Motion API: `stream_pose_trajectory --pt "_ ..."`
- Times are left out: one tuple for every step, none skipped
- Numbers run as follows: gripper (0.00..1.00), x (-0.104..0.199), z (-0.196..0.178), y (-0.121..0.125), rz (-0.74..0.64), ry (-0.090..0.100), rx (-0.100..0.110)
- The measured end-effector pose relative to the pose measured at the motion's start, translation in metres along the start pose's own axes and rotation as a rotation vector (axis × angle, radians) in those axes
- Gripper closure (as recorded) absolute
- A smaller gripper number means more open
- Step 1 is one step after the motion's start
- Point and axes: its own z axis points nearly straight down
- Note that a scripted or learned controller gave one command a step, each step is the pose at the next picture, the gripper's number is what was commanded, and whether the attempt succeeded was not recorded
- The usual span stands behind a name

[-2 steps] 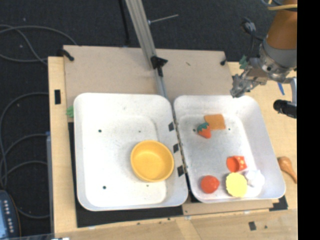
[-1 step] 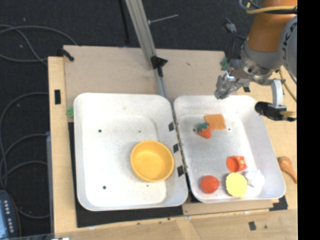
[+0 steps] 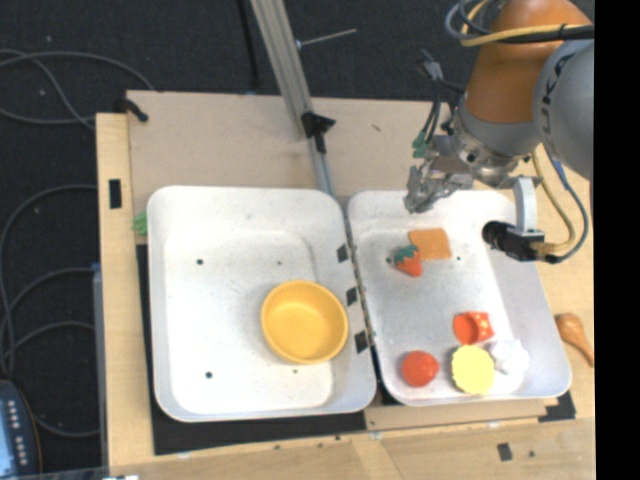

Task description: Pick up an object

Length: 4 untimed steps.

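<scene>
two bins (image 3: 190, 218), one bowl (image 3: 304, 321), perhaps six toys (image 3: 419, 368)

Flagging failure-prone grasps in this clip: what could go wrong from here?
1. The end effector hangs above the right bin's far rim; a straight descent might strike the rim rather than an object.
2. The orange square piece and small red-and-green item touch, so a grasp there may catch both or push one aside.
3. The red ball would likely roll if nudged.

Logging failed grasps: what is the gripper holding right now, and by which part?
Nothing is visibly held. The gripper hangs above the right bin's far edge, apart from the orange block below it.
</scene>
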Motion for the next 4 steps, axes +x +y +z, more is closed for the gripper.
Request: stream_pose_trajectory --pt "1.0 0.044 0.011 -0.016 0.0 0.0 0.001" --pt "1.0 0.093 0.009 -0.016 -0.003 0.003 -0.002" --pt "1.0 0.152 0.006 -0.027 -0.004 0.003 0.0" --pt "0.0 0.148 0.006 -0.027 0.002 0.003 0.0"
